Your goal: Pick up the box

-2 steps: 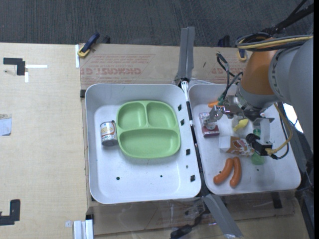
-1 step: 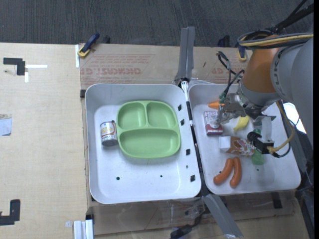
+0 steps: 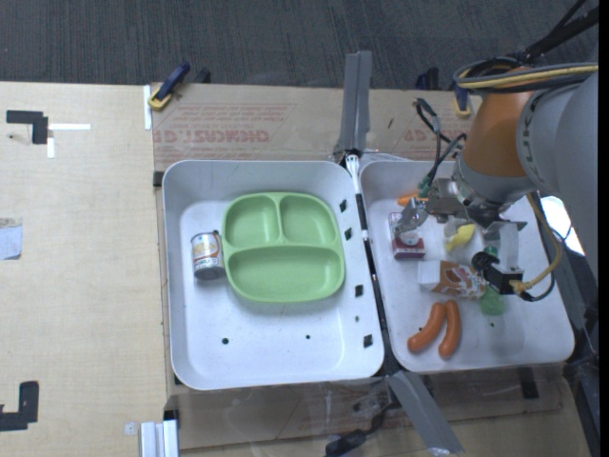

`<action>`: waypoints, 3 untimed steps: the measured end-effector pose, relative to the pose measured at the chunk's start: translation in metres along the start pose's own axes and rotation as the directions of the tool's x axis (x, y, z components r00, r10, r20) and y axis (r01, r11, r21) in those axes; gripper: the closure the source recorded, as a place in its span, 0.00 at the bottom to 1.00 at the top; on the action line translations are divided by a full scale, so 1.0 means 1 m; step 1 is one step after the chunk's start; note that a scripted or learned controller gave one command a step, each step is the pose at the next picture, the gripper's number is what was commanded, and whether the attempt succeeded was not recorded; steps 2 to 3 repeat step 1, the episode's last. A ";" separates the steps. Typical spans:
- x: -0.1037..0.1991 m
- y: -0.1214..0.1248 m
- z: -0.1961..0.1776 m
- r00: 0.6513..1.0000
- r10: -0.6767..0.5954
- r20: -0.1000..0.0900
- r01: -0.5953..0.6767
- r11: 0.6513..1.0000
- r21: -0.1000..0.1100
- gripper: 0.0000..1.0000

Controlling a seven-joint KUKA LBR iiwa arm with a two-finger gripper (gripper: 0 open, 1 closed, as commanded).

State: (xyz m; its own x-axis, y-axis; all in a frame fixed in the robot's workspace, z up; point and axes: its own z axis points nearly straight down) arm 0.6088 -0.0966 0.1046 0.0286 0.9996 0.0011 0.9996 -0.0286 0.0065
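A small red and white box [image 3: 408,247] lies in the right bin [image 3: 533,350], near its left wall. My gripper [image 3: 412,220] hangs right over the box's far end, reaching in from the right, and its tip overlaps the box's top edge. I cannot see whether it touches the box. The orange-banded wrist [image 3: 495,141] sits behind it and hides the back of the bin.
An orange and white packet [image 3: 455,279], two sausages [image 3: 438,329], a yellow piece [image 3: 462,235] and a green piece [image 3: 492,303] share the right bin. The left bin [image 3: 266,350] holds a green divided plate [image 3: 284,248] and a small can [image 3: 206,255].
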 end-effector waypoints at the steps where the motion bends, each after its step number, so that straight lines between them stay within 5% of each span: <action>1: -0.005 -0.009 0.008 0.996 0.094 0.001 -0.094 0.996 -0.002 0.00; 3: -0.005 -0.009 0.008 0.996 0.094 0.001 -0.094 0.996 -0.002 0.00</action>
